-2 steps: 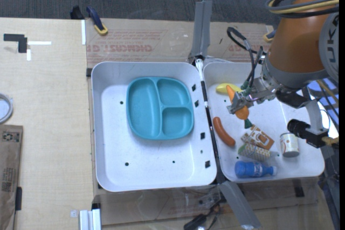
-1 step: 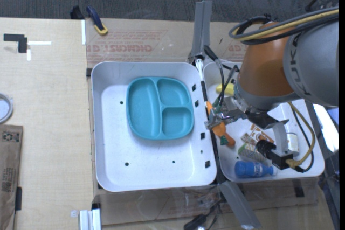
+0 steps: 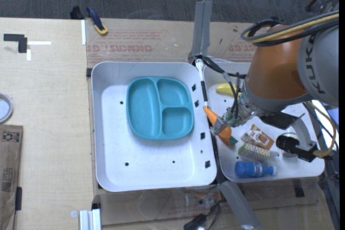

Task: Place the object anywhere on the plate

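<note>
- Pale wood surface carries two white bins; dark carpet lies beyond.
- Teal plate sits in the left bin.
- Pincer hangs over the right bin's left edge, clenched on an orange carrot between its fingers, just right of the plate.

Teal plate in white bin; orange carrot, blue bottle, yellow banana.

The right bin serves as landmark. Inside it, near its front edge, a blue bottle lies on its side. Just behind the bottle sits an orange-and-white packet. A yellow item rests at its rear-left corner.
</note>
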{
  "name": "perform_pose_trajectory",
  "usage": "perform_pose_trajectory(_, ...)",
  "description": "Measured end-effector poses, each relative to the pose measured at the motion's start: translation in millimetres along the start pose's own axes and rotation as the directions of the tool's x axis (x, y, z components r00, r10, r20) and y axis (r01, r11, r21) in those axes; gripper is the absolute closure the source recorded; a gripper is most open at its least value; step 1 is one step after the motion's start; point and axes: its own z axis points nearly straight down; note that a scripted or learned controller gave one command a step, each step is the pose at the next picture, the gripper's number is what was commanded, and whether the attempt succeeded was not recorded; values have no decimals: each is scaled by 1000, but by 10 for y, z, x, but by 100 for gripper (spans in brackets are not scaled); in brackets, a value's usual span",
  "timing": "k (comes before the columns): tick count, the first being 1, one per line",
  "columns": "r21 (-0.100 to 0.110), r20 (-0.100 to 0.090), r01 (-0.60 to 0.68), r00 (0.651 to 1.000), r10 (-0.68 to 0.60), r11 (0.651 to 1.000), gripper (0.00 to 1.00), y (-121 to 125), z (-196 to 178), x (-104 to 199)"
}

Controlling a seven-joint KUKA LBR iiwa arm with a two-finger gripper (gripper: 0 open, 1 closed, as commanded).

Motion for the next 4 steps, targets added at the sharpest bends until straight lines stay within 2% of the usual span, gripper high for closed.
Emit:
perform_pose_trajectory(1, -1, 1, 23, 1000, -23, 1000, 100, 102, -742, 665)
perform_pose_trajectory(2, 2, 1, -22, 1000, 22, 1000, 100, 860, -676, 1001)
perform_pose_trajectory(3, 1, 1, -22, 1000, 22, 1000, 0, 861, -677, 999)
perform_pose_trajectory(4, 3, 2, -22, 1000, 22, 1000, 100, 860, -764, 987)
